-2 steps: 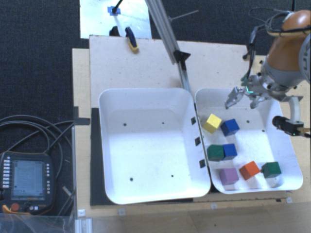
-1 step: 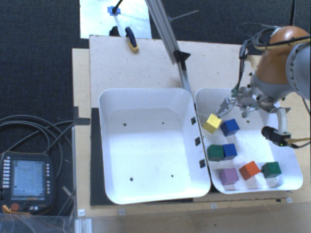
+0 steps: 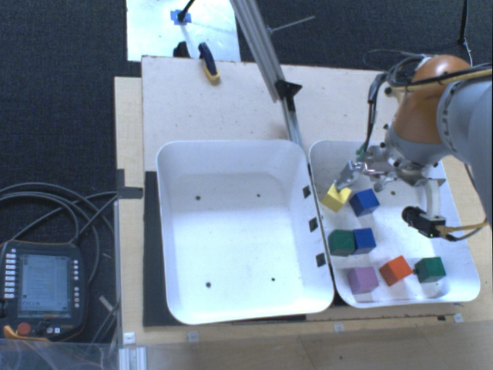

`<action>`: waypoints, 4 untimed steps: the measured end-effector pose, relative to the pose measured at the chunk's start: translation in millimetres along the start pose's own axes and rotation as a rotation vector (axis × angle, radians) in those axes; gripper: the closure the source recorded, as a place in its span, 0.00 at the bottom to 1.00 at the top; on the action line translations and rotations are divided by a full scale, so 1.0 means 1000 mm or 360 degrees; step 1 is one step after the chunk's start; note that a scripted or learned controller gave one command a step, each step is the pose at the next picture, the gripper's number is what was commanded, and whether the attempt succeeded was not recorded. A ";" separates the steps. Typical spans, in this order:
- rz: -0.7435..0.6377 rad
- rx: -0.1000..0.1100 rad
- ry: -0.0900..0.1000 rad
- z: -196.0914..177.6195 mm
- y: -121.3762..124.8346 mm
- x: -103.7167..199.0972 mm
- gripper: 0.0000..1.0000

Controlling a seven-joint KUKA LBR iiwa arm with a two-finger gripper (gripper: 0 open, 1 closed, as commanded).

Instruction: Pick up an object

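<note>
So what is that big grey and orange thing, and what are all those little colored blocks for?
That is a robot arm. The camera hangs above the bench and looks down at it, and the arm reaches in from the right side of the picture. At its end is a gripper, a hand with two fingers, for grabbing things. On the bench sit two white bins. The left bin is the bigger one. The right bin holds the blocks: a yellow block, two blue blocks, two green blocks, a purple block and an orange block. The gripper hovers just above the yellow block. I cannot tell whether it holds anything.
</note>
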State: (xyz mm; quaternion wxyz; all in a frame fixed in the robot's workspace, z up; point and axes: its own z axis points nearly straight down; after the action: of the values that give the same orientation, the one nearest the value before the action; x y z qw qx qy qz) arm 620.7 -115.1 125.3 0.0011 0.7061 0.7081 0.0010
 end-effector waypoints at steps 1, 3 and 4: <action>-0.0003 -0.0014 0.0005 0.011 0.005 0.001 0.00; -0.0006 -0.0006 -0.0001 -0.048 0.009 0.009 1.00; -0.0004 -0.0007 -0.0002 -0.090 0.011 0.009 1.00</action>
State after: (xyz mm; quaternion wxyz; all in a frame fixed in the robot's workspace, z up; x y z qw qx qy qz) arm 631.4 -106.6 215.7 0.0029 0.7051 0.7091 0.0021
